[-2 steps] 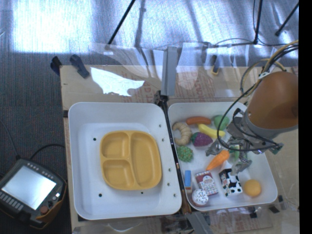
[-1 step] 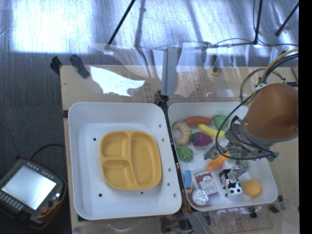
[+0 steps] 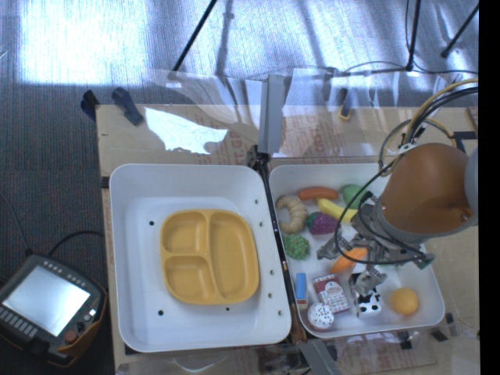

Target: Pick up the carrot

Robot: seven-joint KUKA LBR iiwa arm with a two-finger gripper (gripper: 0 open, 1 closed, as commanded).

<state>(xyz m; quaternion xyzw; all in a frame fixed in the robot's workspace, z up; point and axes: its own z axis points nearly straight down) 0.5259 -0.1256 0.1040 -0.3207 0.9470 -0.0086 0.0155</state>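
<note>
The carrot [image 3: 344,261], a bright orange tapered piece, lies in the middle of the right bin [image 3: 434,312] with its thin end pointing lower left. My gripper [image 3: 362,264] hangs right over its thick end and hides part of it. The arm's orange band [image 3: 428,190] looms above from the right and covers the bin's right side. From this angle I cannot tell whether the carrot is gripped or just lies beneath the gripper.
Around the carrot lie a beige ring [image 3: 291,212], a red-orange sausage-like piece [image 3: 316,193], a banana [image 3: 336,208], purple grapes [image 3: 322,223], broccoli [image 3: 296,245], a cow toy [image 3: 367,301] and an orange ball [image 3: 404,301]. The left bin [image 3: 133,201] holds a yellow divided plate [image 3: 209,256].
</note>
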